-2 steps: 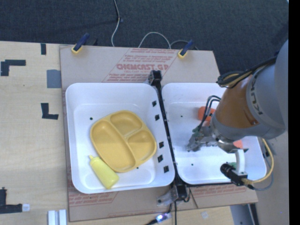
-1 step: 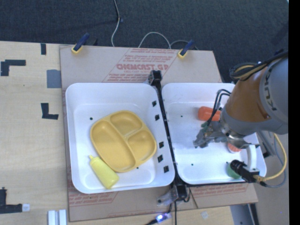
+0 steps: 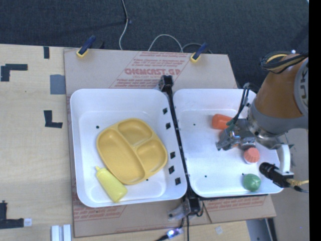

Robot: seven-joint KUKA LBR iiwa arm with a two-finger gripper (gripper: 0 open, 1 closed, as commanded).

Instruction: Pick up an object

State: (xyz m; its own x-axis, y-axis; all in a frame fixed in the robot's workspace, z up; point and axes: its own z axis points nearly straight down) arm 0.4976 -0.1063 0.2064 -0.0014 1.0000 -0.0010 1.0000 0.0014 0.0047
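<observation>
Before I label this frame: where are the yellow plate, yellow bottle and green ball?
yellow plate (image 3: 131,150): camera view, middle divider.
yellow bottle (image 3: 111,184): camera view, mid-body.
green ball (image 3: 252,182): camera view, top surface.

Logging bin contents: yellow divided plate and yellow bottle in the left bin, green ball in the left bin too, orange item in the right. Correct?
One error: the green ball lies in the right bin, near its front right corner, as the camera view shows. The yellow divided plate and yellow bottle are in the left bin, and the orange item is in the right.
</observation>
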